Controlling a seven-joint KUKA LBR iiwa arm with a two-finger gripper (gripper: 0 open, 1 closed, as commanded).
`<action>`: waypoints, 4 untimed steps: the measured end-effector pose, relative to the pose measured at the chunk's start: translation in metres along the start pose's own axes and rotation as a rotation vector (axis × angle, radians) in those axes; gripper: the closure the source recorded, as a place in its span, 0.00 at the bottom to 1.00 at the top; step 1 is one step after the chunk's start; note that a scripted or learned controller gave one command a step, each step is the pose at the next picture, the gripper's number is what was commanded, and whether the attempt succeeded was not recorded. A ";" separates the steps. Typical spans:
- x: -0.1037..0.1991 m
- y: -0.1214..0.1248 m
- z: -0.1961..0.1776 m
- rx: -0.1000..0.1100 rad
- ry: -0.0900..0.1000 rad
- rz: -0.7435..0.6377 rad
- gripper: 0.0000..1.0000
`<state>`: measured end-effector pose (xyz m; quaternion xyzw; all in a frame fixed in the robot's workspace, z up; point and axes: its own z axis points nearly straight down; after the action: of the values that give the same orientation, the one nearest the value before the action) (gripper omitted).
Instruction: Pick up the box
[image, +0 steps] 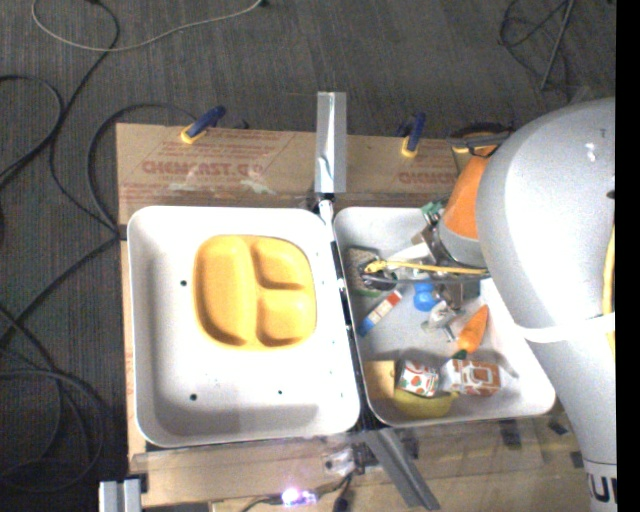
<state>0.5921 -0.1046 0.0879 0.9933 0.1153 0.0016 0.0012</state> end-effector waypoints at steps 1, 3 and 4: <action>0.053 0.013 0.001 0.001 -0.003 0.004 0.00; 0.052 0.013 -0.017 -0.005 -0.009 -0.009 1.00; 0.051 0.013 -0.024 -0.005 -0.015 -0.014 1.00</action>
<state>0.6447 -0.1055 0.1123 0.9925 0.1220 -0.0054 0.0044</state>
